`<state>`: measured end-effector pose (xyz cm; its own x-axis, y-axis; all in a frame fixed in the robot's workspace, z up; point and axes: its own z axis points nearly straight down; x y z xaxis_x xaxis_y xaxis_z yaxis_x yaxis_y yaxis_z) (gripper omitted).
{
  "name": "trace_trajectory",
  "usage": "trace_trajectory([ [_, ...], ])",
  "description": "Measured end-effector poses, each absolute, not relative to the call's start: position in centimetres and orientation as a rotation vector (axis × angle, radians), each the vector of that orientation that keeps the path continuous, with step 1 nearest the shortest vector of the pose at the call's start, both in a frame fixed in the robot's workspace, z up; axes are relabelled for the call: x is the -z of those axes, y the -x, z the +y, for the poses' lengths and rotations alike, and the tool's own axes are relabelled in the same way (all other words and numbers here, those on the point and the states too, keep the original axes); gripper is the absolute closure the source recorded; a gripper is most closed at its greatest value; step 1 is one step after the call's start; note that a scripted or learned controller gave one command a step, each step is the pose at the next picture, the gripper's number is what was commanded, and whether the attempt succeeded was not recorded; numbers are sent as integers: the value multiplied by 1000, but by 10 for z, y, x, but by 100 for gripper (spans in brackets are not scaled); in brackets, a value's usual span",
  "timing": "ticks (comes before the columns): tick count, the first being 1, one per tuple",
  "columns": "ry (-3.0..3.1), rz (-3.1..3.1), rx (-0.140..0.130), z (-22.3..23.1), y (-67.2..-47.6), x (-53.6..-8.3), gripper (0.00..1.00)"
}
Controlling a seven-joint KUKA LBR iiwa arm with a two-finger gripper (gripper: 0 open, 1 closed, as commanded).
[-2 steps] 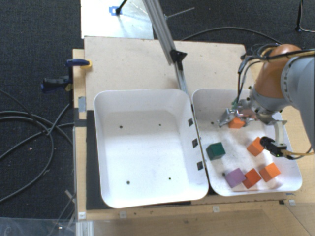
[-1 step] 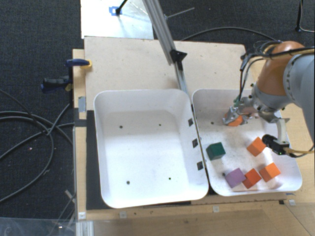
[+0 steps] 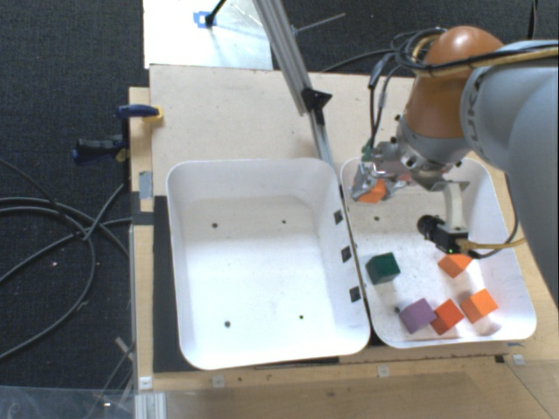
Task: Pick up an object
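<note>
Fingers (image 3: 362, 184) on your gripper (image 3: 372, 190) are pinching a small orange block (image 3: 376, 196); you can see it wedged between the tips, tilted, with its lower corner poking out below them. The block hangs over the far left corner of the right bin (image 3: 463, 337), close to the wall that this bin shares with the left bin (image 3: 253, 260), and it looks lifted clear of the bin floor, though from this slant you cannot be sure how high. Your arm (image 3: 515, 112) comes in from the right, its orange band (image 3: 445, 77) sitting just above the wrist and over the far edge of the right bin. On the floor of that same bin you have five loose pieces. A green cube (image 3: 382, 268) sits near the shared wall, about midway along it. A purple cube (image 3: 417, 314) lies nearer the front rim, with a red-orange cube (image 3: 447, 316) touching or almost touching its right side, and a pale orange cube (image 3: 479, 305) just beside that one. An upper orange cube (image 3: 454, 264) rests a little farther back, apart from the front row. Outside the bins, a blue clamp (image 3: 138, 112) grips the bench's left edge, and a slanted metal rod (image 3: 279, 33) crosses the bench from the top down toward the bins.
</note>
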<state>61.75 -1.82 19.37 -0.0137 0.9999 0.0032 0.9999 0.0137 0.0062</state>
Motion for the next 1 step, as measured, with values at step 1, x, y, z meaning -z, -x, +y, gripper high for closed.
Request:
trace_trajectory([
  [1,-2207,2239,-6,58,-557,-241,100],
])
